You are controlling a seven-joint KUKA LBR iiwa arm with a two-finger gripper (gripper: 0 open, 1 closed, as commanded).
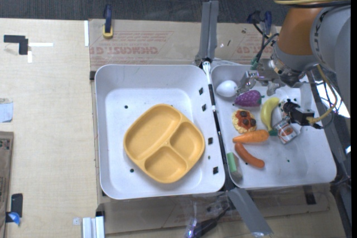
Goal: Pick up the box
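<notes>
The box (286, 132) is small, white and red. It lies tilted in the right bin (312, 170), just right of the banana (269, 111) and the carrot (251, 137). My gripper (248, 82) hangs over the far part of that bin, between the white egg (226, 88) and the purple grapes (248, 98). It is well to the upper left of the box and apart from it. Nothing shows held in it. The grey arm with its orange band (298, 25) comes in from the upper right.
The right bin also holds a round pizza toy (244, 119), a red sausage (250, 156) and a green piece (231, 163) by its left wall. The left bin (111, 120) holds a yellow divided plate (164, 144). Black cables (298, 113) hang near the box.
</notes>
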